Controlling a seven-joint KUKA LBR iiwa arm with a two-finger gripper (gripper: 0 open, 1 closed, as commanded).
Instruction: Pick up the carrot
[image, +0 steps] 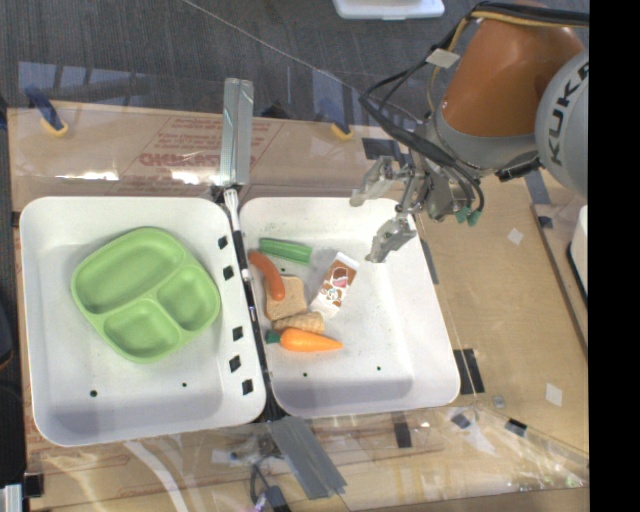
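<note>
Camera view: I see the carrot (310, 342) lying flat in the right bin (400, 380), near its front left, tip pointing right. Just behind it, touching, sits a tan bread piece (302, 322), then a toast slice (287, 296), a red sausage (266, 272) and a green bean (285, 249). A small carton (336, 283) lies tilted just right of those. My gripper (392, 236) hangs over the bin's back right part, well apart from the carrot, with nothing between its fingers; I cannot tell how far open it is. The left bin (50, 400) holds a green divided plate (146, 293). Both bins sit on the tabletop (520, 330).
</note>
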